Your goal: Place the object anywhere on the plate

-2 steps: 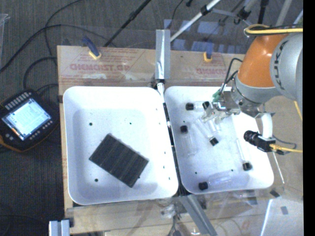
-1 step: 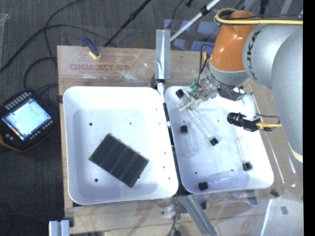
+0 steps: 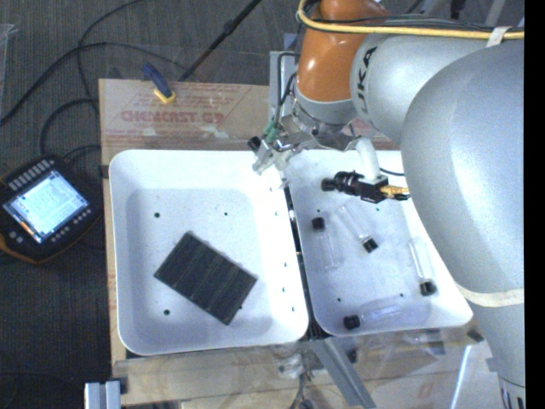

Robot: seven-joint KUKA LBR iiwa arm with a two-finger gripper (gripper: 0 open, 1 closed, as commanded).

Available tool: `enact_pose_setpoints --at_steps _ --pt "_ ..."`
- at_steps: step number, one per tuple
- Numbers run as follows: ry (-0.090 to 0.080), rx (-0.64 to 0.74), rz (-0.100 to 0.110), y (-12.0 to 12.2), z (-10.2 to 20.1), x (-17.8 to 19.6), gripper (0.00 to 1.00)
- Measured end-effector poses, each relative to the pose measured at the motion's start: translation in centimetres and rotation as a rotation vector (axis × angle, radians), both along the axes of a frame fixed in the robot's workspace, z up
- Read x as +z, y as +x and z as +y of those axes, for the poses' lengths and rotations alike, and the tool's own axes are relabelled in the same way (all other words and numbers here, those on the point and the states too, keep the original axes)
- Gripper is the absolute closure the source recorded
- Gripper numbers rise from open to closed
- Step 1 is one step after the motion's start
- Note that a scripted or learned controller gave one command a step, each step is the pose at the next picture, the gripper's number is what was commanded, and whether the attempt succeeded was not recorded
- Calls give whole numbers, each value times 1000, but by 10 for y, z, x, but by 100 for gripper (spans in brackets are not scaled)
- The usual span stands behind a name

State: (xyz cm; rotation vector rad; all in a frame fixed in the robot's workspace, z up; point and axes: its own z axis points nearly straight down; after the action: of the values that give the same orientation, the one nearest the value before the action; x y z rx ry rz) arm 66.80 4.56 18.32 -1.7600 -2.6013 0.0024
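grey arm [image 3: 451,118] — orange band [image 3: 332,49], yellow cable [image 3: 409,31]

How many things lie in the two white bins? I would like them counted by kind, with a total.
Dark ribbed plate: 1
Clear tubes with black caps: 4
Total: 5

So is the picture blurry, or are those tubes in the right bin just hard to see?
Camera view: soft overall; the clear tubes wash out against the bright white right bin; the dark plate stands out clearly.
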Motion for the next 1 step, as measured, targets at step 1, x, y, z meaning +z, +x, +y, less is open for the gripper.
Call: enact_pose_setpoints --at_steps 1 --pt "-1 6 -1 0 97 89 100"
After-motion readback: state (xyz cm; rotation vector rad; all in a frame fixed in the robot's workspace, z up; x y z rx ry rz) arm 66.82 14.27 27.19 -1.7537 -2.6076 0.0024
